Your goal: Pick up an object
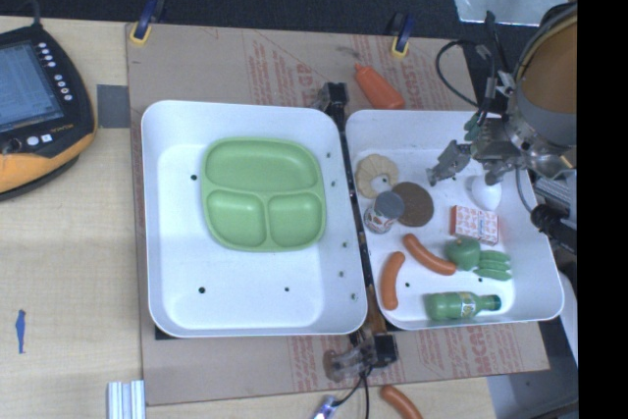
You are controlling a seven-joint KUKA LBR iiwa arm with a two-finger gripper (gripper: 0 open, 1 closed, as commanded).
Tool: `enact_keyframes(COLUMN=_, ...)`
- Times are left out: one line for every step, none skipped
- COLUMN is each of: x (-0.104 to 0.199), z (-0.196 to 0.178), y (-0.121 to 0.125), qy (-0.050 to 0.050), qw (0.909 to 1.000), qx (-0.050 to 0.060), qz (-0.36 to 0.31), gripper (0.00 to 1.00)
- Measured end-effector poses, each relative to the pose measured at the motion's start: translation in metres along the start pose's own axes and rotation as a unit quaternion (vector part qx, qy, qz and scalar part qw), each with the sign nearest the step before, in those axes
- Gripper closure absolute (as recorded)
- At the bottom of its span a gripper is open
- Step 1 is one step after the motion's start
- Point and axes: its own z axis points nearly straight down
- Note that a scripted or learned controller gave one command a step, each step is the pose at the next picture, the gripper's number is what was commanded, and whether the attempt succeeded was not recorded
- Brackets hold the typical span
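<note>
Camera view: gripper hangs over the right bin's back edge, fingers spread, nothing between them. The pickable stuff crowds the bin's middle and front: two sausages, green bottle along the front edge, red-and-white box, small can. Left bin has a green divided plate with bare floor all around.

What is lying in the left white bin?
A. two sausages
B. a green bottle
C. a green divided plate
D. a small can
C: the green divided plate lies alone in the left bin, while the green bottle, sausages and small can sit in the right bin.
</note>
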Motion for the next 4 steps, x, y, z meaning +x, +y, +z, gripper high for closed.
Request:
enact_keyframes(x=0.003, z=0.114, y=-0.027, qy=0.0, qw=1.0, qx=-0.001, qz=0.0, gripper=0.0)
enact_keyframes(x=0.006, z=0.138, y=0.04, qy=-0.002, qw=1.0, qx=-0.002, qz=0.001, gripper=0.0)
enact_keyframes(x=0.024, z=0.138, y=0.1, qy=-0.001, qw=1.0, qx=-0.001, qz=0.001, gripper=0.0)
enact_keyframes(x=-0.047, z=0.138, y=0.079, qy=0.0, qw=1.0, qx=0.0, qz=0.002, gripper=0.0)
